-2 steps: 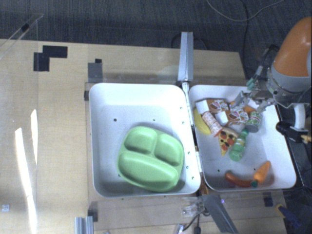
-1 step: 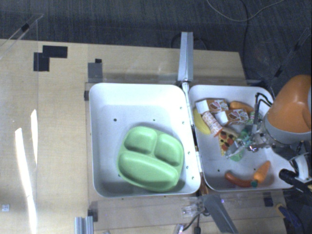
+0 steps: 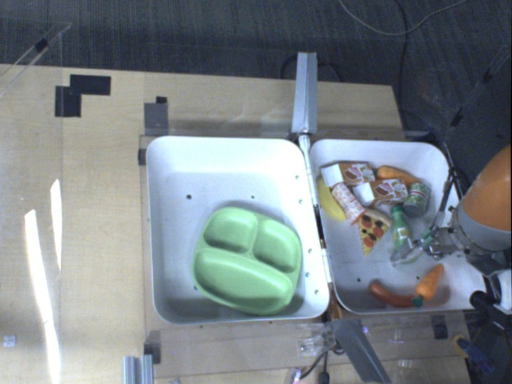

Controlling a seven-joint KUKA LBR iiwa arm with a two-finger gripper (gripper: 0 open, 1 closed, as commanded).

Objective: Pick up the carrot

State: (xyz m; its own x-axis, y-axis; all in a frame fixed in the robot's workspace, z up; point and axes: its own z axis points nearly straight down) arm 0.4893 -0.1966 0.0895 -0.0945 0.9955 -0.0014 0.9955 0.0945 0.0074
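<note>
The carrot is orange with a green stub at its lower left end. It lies tilted near the front right of the right bin. My gripper reaches in from the right and hovers just above and to the left of the carrot, close to a green bottle. Nothing shows as held in it. The orange band of the arm sits over the bin's right rim.
A red sausage lies right beside the carrot's green end. A pizza slice, a banana, small packets, a can and another orange piece crowd the bin's back. The left bin holds a green divided plate.
</note>
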